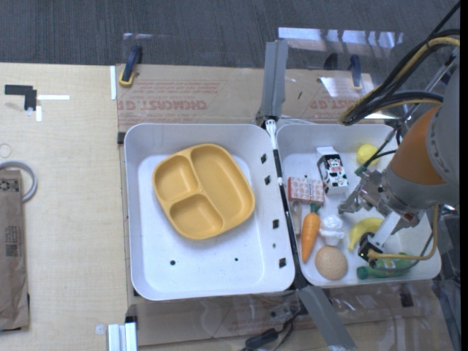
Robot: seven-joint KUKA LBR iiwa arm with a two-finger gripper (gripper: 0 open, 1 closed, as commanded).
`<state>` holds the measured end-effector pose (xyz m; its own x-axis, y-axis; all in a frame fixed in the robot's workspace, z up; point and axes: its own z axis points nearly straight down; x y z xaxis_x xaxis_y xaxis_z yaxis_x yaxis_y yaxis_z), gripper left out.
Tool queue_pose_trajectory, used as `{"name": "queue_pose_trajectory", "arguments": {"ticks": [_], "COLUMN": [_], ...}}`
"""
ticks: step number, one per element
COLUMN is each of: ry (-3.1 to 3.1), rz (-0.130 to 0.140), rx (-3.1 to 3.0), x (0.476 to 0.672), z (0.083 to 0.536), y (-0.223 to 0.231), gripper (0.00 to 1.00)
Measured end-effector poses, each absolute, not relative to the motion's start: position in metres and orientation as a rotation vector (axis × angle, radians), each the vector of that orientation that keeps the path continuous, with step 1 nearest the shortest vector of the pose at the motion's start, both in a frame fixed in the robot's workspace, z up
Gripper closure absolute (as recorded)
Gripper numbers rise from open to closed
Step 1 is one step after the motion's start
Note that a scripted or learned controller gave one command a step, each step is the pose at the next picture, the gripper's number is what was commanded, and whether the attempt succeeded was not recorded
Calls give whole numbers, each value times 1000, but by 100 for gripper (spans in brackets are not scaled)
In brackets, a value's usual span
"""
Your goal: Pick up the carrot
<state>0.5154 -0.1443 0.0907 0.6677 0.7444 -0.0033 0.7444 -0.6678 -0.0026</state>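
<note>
We see the desk [66,196] carrying two white bins: the left bin [142,269] holds a yellow divided plate [203,190], and the right bin [431,269] holds the small clutter. Our arm [420,156] hangs over the right bin's right half, its hand [360,196] low among the items; we cannot tell whether the hand is open or closed. The carrot [310,234] lies to the hand's left and a little nearer, against the bin's left wall, beside a brown egg [330,262]. Its long axis runs near-to-far, green top at the far end, tapered tip at the near end. It looks orange, smooth and slim.
</note>
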Motion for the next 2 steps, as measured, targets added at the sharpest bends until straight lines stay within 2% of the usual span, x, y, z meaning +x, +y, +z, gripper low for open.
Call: {"name": "queue_pose_trajectory", "arguments": {"ticks": [1, 2], "ry": [-1302, -1505], "rz": [7, 7], "rx": [-2859, -2755], "x": [477, 476], "z": [289, 159], "y": [-182, -139], "gripper": [0, 0]}}
